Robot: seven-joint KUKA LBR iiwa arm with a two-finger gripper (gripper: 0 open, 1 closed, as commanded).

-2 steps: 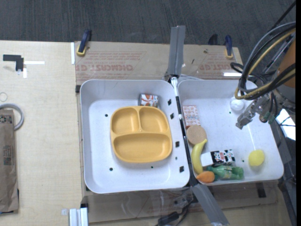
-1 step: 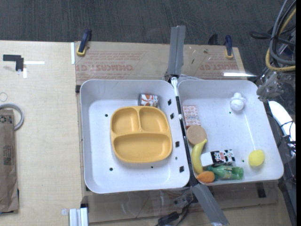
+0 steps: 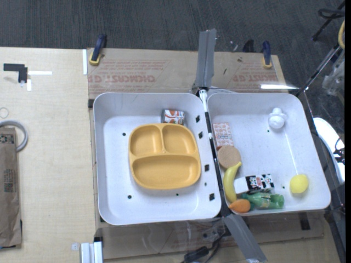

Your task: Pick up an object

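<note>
The right bin (image 3: 307, 147) holds a white rounded toy (image 3: 276, 119), a small pink-and-white packet (image 3: 221, 134), a tan round disc (image 3: 228, 156), a yellow banana (image 3: 230, 181), a black-and-white patterned box (image 3: 259, 182), a green bottle-shaped item (image 3: 264, 201), an orange piece (image 3: 239, 205) and a yellow ball (image 3: 299, 184). Most of these crowd the bin's near left corner. In the left bin (image 3: 109, 163) a yellow divided plate (image 3: 164, 156) lies in the middle, with a small orange-and-white carton (image 3: 173, 116) behind it.
Brown cardboard (image 3: 142, 73) lies behind the bins, held by two blue-and-yellow clamps (image 3: 98, 49). A grey bar (image 3: 206, 59) stands at the seam between the bins. A brown paper bag (image 3: 8, 185) lies on the wooden bench at far left.
</note>
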